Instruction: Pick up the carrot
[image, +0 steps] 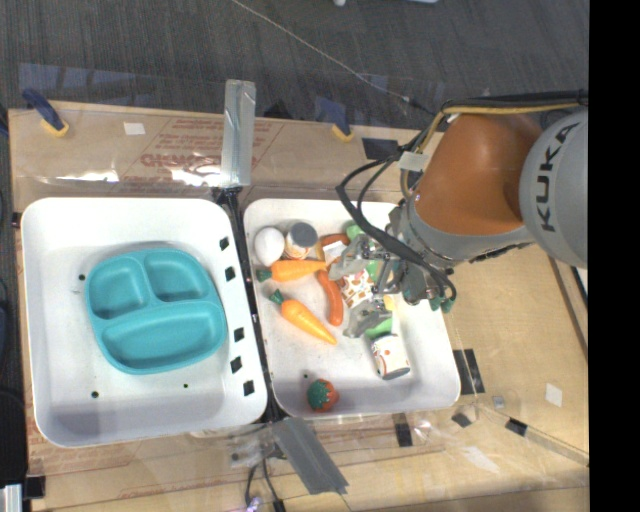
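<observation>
The white letters "KUKA" can be read on the grey arm (560, 190), which reaches from the right over the right bin (430, 385); faint red print on the taped sheet behind the bins is too blurred to read. The gripper (372, 285) hangs low among a clutter of small packages beside a red pepper (331, 297), and whether it is parted or grips anything cannot be told. Two carrots lie free in the right bin, one (296, 270) below a white egg (268, 243), the other (305, 320) aslant at centre, with a labelled can (389, 355) and a strawberry (321, 395) nearby; the left bin (60, 400) holds a teal divided plate (155, 310).
</observation>
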